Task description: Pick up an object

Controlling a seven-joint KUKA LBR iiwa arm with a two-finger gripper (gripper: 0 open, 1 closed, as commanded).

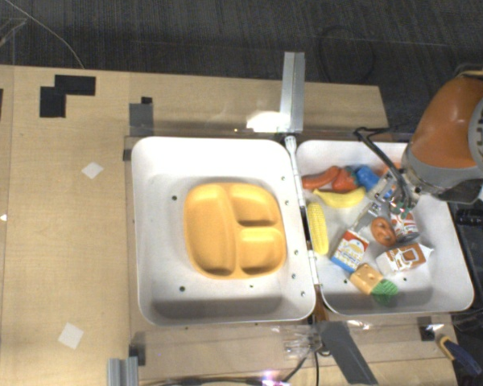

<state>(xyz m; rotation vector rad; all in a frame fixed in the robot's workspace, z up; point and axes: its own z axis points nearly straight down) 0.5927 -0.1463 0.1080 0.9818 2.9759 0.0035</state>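
Left bin (157, 215): we log one yellow sectioned tray (232, 229). Right bin (451, 284): we count a corn cob (316, 227), banana (340, 198), red pepper (322, 177), blue item (364, 175), two small cartons (348, 251), a brown round item (382, 230), and a tan block (365, 278). The gripper (389, 198) hangs over the right bin's middle, beside the brown item; whether it is released or clenched we cannot tell.

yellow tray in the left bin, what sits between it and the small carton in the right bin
In the camera view, a corn cob lies between the yellow tray and the small carton, just past the rims where the two bins meet.
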